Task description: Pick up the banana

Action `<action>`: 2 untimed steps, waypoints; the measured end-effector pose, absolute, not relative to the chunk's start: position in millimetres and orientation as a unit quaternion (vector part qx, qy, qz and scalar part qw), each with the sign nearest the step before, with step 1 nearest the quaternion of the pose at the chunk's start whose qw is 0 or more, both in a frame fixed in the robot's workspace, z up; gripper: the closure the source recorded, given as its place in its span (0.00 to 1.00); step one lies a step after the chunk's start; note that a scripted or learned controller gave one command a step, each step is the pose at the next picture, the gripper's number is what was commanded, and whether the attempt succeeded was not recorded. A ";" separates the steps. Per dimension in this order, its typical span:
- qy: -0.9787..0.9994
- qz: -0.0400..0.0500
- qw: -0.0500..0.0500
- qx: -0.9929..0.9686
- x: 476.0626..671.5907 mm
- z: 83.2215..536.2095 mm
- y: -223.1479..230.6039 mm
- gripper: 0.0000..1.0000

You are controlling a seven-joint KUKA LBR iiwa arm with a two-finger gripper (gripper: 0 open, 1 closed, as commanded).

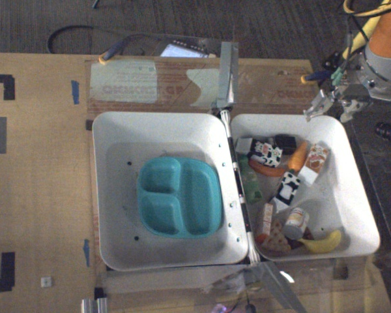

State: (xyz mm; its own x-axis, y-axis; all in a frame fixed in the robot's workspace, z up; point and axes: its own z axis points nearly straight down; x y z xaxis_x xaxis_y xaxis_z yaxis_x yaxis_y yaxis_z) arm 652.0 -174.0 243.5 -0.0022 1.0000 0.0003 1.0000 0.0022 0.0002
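Brown tabletop (39,194) carries two shallow white bins side by side, with dark carpet beyond its far edge.

Nearest the camera, and well apart from the tool, the banana (323,242) lies in the near corner of the right bin (362,204), close against the front wall. Just beside it stand a small can (296,222) and a slim carton (267,218), so the fruit is hemmed in on one side and free on the other. Further along the same bin, nearer the tool, sit two cow-patterned boxes (287,188), a carrot (298,156) and a white and red packet (317,158). Across the divider, farther from the tool, the left bin (111,142) holds a teal divided tray (180,196).

The tool (330,103) hangs above the far rim of the right bin, holding nothing; it is too small and blurred to tell whether it is spread or closed. I judge the task to be at its approach step, with no grasp yet made. The next move calls for travel along the whole bin toward the near corner, then a descent on the banana's free side, clear of the can.

Most of the arm is cut off at the frame edge, and the objects heaped by the divider overlap too much to name.
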 end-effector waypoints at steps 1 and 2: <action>-0.675 -0.002 0.004 -0.737 637.5 121.2 -215.8 0.00; -0.678 0.000 0.000 -0.735 572.1 204.8 -206.1 0.00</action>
State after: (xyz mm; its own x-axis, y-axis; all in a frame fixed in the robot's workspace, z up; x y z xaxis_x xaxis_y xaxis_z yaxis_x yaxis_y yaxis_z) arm 572.1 -206.1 204.8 0.0793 0.9968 0.0003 0.9968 -0.0793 0.0009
